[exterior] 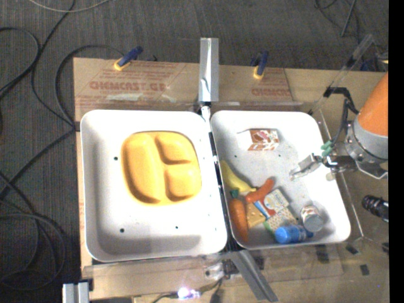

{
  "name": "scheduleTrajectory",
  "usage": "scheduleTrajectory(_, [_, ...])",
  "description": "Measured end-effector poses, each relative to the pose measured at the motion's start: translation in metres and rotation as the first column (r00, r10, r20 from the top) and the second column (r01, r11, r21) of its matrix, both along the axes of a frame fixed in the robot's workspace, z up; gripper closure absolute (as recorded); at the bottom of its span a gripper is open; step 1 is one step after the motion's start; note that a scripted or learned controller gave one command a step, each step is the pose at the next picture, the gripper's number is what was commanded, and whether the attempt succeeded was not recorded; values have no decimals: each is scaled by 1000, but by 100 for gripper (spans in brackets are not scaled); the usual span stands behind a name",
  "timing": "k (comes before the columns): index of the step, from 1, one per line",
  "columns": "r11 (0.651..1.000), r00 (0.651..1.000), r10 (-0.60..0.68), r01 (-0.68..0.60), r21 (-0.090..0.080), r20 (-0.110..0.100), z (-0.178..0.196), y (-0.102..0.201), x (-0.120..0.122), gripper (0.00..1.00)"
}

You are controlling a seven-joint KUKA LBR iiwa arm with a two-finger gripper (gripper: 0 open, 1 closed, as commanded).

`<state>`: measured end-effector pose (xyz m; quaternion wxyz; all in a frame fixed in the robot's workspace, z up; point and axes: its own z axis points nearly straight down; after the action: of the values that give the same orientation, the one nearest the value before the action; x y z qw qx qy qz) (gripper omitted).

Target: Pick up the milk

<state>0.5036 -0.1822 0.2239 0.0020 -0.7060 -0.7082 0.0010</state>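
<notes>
Blue bottle (290, 235) lies nearest. Milk (263, 139) rests untouched in my right bin (328, 137); gripper (306, 166) hovers apart, grip state indeterminate. Approach, grasp and lift remain.

Tabletop board (142, 84), far edge: faint red lettering, too blurred to read.
Cartons' print: unreadable.

Arm (377, 115): one, grey with an orange band above the wrist, entering from the right edge of the camera view. Wrist: grey, cabled, angled leftward and slightly down. Gripper (302, 169): two-finger, metallic, extended to the left of the wrist, its tip low and tilted; nothing visible between the fingers.
</notes>
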Motion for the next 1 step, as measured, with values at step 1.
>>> scheduleTrajectory(1, [997,997,-82,82,0,-1,-62,14,74,0])
